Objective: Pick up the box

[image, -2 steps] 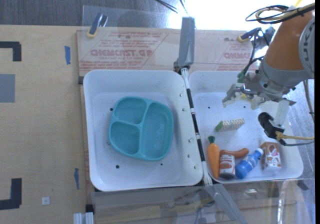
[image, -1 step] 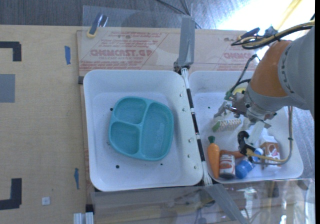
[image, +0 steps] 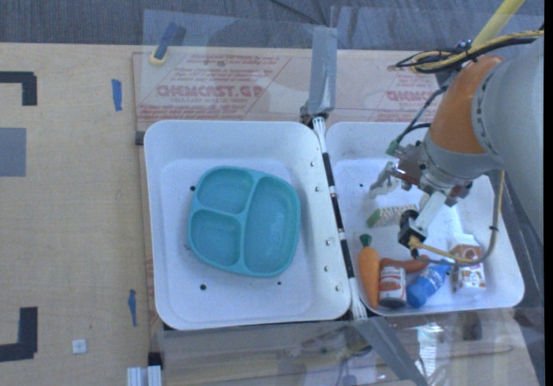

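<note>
A small white and orange box [image: 469,268] lies at the near right corner of the right bin [image: 346,144]. My gripper [image: 386,178] hangs over the far left part of that bin, well apart from the box and up and to its left. Nothing shows in it. The grey arm with its orange band [image: 458,117] comes in from the right and hides the bin's far right part.
Along the right bin's near edge lie an orange carrot [image: 369,272], a reddish can [image: 393,282] and a blue bottle [image: 429,284]. A green and pale speckled item [image: 385,217] lies just below the gripper. The left bin [image: 164,203] holds a teal divided plate [image: 245,220].
</note>
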`<state>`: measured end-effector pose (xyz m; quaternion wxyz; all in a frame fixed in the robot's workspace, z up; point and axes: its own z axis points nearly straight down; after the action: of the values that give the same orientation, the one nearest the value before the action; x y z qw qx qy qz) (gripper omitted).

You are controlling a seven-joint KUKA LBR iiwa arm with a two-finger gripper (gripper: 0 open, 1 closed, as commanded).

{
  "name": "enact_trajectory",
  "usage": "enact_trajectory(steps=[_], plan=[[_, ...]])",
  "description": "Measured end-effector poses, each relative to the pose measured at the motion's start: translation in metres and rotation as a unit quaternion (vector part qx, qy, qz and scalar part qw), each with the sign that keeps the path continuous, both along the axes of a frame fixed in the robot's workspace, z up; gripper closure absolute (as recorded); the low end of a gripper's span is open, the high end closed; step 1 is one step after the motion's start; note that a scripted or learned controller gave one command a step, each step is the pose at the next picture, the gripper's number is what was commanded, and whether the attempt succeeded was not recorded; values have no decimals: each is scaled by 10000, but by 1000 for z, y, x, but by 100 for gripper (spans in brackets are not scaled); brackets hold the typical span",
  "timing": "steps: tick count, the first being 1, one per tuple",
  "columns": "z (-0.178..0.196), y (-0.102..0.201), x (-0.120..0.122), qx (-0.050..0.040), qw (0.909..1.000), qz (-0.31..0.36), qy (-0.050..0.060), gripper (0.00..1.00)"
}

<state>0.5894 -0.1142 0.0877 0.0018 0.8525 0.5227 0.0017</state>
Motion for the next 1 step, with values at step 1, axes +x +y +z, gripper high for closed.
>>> enact_trajectory(steps=[1], plan=[[12,0,2,-5,10000,6,-21,100]])
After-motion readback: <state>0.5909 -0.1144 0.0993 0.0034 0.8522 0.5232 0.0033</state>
